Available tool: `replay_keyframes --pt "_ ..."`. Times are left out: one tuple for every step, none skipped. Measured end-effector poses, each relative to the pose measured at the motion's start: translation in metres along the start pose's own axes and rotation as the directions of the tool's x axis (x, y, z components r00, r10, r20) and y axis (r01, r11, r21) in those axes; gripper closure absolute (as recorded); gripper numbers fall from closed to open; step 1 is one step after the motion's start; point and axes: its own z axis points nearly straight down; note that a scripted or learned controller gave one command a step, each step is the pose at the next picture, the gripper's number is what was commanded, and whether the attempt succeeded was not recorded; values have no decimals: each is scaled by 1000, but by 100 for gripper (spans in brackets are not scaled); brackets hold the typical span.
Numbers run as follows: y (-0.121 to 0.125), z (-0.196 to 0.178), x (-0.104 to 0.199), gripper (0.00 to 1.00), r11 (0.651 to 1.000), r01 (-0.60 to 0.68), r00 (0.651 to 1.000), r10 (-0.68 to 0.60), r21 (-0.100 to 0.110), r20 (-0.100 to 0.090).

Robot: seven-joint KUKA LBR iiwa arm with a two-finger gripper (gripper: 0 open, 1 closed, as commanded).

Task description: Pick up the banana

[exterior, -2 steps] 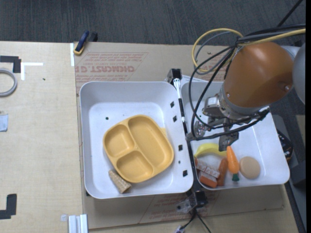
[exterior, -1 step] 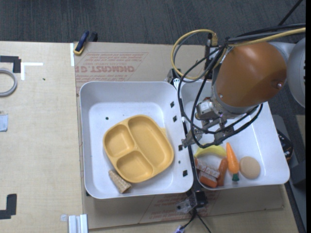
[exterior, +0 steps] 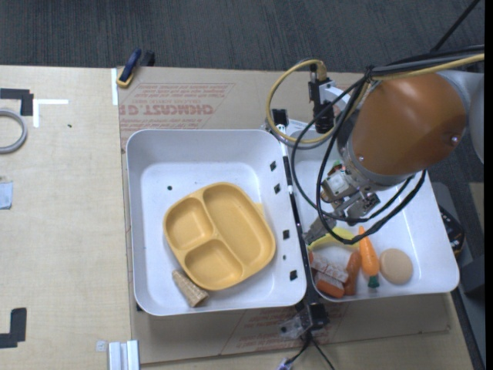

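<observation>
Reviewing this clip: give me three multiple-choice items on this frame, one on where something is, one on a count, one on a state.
1. The yellow plate lies in: A the left bin; B the right bin; C on the cardboard.
2. The plate's compartments number: A two; B three; C five.
3. The banana is: A raised above the bench; B on the plate; C lying in the right bin.

Answers: 1 A, it sits inside the left bin. 2 B, ridges split it into three. 3 C, it rests on the bin floor below the gripper.
</observation>
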Motion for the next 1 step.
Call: replay_keyframes --pt "40 -40 -34 0 943 333 943 -333 -1 1"
